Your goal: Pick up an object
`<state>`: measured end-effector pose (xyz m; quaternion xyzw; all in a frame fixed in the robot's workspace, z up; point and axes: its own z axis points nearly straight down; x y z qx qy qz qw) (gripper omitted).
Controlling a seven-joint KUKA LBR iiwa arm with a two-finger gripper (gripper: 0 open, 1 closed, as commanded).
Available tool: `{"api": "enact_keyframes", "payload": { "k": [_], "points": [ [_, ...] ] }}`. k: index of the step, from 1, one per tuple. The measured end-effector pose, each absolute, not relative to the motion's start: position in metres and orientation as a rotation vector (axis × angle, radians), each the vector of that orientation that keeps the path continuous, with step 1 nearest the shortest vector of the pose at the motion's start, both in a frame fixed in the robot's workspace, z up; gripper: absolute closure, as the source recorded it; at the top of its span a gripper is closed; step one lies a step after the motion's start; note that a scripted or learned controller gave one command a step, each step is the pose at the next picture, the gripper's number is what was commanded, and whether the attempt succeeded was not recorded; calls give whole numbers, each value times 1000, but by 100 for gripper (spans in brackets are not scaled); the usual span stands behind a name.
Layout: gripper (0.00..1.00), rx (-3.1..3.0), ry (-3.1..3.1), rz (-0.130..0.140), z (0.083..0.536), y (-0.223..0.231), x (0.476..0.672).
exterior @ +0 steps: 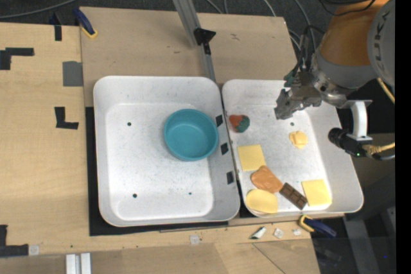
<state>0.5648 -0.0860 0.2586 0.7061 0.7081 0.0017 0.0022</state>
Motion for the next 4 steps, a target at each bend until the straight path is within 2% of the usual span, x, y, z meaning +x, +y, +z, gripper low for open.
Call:
{"api": "enact_keyframes", "payload": {
  "k": [1,3,4],
  "points": [
    [100,2219,2224,0,268,-85,565],
    [100,2217,2228,-2,243,2,598],
    [100,2216,2228,-1,228,49,625]
  ]
}}
